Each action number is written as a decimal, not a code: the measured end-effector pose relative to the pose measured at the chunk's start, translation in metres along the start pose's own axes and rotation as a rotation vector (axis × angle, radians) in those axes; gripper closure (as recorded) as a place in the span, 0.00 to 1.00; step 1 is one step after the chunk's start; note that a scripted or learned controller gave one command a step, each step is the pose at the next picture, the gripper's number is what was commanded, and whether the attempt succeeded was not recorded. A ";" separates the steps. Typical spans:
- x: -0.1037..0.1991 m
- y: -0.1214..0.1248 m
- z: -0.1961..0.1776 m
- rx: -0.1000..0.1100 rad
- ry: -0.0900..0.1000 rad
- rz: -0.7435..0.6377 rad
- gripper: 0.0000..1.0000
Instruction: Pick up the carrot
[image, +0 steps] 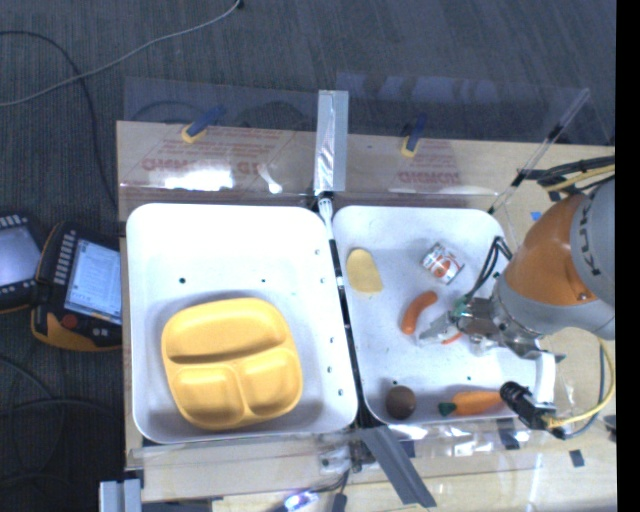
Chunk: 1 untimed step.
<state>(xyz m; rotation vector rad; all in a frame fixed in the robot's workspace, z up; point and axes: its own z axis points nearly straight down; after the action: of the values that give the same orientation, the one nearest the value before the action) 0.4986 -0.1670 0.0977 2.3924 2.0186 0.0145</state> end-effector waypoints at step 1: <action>-0.024 -0.008 -0.056 0.020 0.003 -0.144 0.00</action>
<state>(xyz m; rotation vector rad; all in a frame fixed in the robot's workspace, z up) 0.4853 -0.1895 0.1531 2.2522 2.1974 -0.0030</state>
